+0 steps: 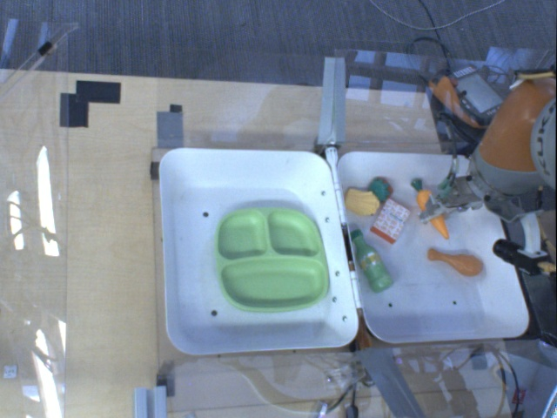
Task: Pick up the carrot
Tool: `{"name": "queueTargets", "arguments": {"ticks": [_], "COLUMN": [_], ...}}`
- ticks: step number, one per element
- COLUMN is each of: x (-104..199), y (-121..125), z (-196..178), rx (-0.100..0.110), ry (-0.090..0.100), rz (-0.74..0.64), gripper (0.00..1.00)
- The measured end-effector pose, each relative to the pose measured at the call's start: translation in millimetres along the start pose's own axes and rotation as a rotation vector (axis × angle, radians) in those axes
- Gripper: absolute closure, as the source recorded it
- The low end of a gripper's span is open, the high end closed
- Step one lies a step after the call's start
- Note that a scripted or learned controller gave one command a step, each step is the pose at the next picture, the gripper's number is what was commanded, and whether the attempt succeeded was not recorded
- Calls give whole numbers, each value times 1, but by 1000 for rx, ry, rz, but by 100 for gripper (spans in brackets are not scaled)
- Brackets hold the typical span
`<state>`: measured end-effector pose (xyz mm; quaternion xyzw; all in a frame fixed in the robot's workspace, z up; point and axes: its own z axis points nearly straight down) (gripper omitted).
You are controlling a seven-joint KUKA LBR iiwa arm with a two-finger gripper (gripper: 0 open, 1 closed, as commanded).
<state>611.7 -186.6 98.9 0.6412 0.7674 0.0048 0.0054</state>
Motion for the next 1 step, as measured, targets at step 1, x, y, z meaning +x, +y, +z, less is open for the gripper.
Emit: {"name": "queueTargets", "arguments": {"ticks": [1], "x": [51], "y": [17], "z": [-85], "rx": [9], "ry": [0], "rz": [2], "gripper": [100]}}
